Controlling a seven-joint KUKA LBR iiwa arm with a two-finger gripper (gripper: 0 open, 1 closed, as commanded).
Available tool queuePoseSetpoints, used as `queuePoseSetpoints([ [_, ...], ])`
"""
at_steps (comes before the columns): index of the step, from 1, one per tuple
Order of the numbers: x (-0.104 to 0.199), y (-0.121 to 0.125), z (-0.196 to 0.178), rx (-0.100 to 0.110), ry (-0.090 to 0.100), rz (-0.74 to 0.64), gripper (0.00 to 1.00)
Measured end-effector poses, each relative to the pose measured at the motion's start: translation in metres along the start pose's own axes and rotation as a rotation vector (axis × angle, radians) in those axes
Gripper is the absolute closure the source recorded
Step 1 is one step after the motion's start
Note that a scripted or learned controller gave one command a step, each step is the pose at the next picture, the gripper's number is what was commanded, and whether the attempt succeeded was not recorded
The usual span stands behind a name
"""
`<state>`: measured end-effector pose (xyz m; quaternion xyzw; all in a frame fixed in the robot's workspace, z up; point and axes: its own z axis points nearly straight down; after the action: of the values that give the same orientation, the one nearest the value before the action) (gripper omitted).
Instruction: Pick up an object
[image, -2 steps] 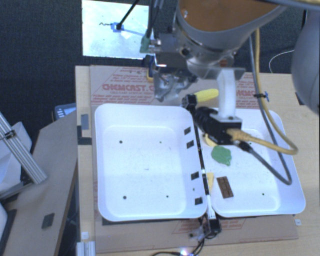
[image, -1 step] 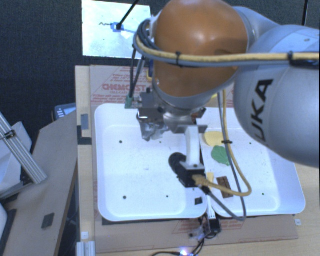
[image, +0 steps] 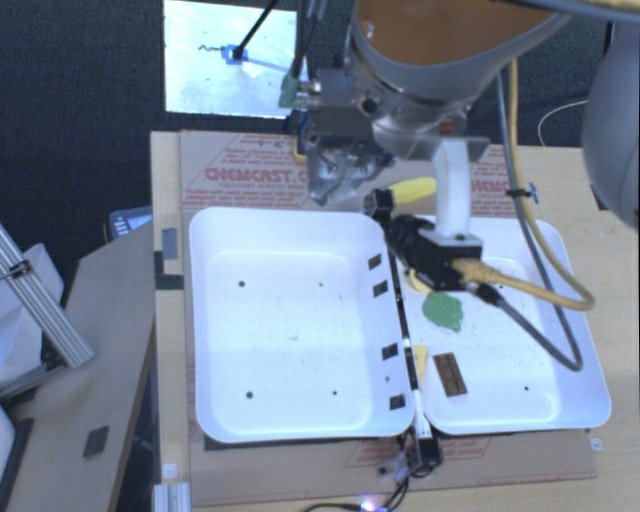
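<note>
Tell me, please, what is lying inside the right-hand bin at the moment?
Inside the right-hand bin lie a green lump, a brown rectangular block and a yellow piece by the divider. The arm and its cables cover the bin's far corner, so anything there is hidden.

A pale wooden tabletop (image: 168, 180) fills the middle of the scene, and a sheet of brown cardboard (image: 250, 170) printed with red lettering lies flat on it. Around the tabletop the floor (image: 70, 100) is dark, nearly black carpet. At the top, a bright rectangular patch (image: 225, 65) stands out sharply against the dark floor, lit much more strongly than its surroundings. To the left, a grey lower surface (image: 90, 340) sits just beside the tabletop, with a slanted aluminium rail (image: 40, 300) crossing above it.
</note>
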<state>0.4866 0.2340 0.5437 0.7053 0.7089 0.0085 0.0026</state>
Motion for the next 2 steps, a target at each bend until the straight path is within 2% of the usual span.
queuePoseSetpoints([
  [1, -0.001, -0.003, 0.120, 0.026, -0.013, 0.004, 1.00],
  [2, -0.043, -0.003, 0.152, 0.017, -0.009, 0.007, 1.00],
])
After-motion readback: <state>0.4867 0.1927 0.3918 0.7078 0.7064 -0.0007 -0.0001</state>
